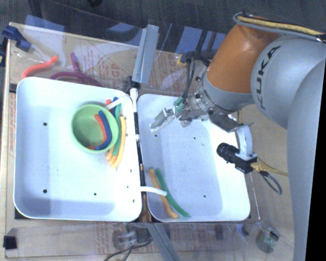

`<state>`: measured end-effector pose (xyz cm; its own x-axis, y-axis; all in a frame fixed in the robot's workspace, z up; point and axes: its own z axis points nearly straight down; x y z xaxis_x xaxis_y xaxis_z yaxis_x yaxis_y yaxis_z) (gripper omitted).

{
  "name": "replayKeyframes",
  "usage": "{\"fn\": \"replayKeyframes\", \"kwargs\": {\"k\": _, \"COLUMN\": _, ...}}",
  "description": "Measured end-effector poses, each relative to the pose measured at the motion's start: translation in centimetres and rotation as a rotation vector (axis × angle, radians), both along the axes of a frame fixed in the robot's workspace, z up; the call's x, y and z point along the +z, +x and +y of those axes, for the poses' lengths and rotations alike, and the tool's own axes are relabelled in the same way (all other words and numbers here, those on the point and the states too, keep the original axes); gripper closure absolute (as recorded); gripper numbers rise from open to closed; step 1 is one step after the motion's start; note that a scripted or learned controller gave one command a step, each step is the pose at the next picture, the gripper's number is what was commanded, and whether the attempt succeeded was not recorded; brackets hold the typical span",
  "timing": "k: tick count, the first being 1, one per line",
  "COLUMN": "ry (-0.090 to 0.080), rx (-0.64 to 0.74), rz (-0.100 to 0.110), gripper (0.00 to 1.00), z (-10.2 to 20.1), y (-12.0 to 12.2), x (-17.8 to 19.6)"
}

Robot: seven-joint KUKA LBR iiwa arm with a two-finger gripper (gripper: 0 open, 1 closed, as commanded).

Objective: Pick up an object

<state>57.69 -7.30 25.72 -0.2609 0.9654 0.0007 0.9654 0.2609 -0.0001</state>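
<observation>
Gripper (163, 120) hangs over the upper left part of the right bin (225, 203), close to the divider between the bins; jaws appear slightly spread with nothing between them, though the fingers are small and blurred. Below the jaws, toward the bin's near edge, lie a white strip (155, 189), an orange strip (162, 197) and a green strip (173, 199), bunched together and well apart from the fingers. Left of the jaws, across the divider in the left bin (41, 189), a green bowl (93, 126) holds red and blue strips, yellow strips (118, 145) just beside its rim.
</observation>
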Motion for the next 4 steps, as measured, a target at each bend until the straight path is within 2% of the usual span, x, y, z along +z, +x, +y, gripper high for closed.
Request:
{"fn": "replayKeyframes", "kwargs": {"k": 1, "ry": -0.001, "rx": -0.087, "rz": 0.005, "gripper": 0.00, "z": -1.4, "y": -3.9, "x": -6.7}}
{"fn": "replayKeyframes", "kwargs": {"k": 2, "ry": -0.006, "rx": -0.011, "rz": 0.000, "gripper": 0.00, "z": -3.3, "y": -4.6, "x": -12.5}}
{"fn": "replayKeyframes", "kwargs": {"k": 3, "ry": 0.000, "rx": 0.043, "rz": 0.001, "gripper": 0.00, "z": -5.7, "y": -10.0, "x": -16.5}}
{"fn": "replayKeyframes", "kwargs": {"k": 4, "ry": -0.018, "rx": -0.220, "rz": -0.014, "gripper": 0.00, "z": -3.6, "y": -8.8, "x": -16.2}}
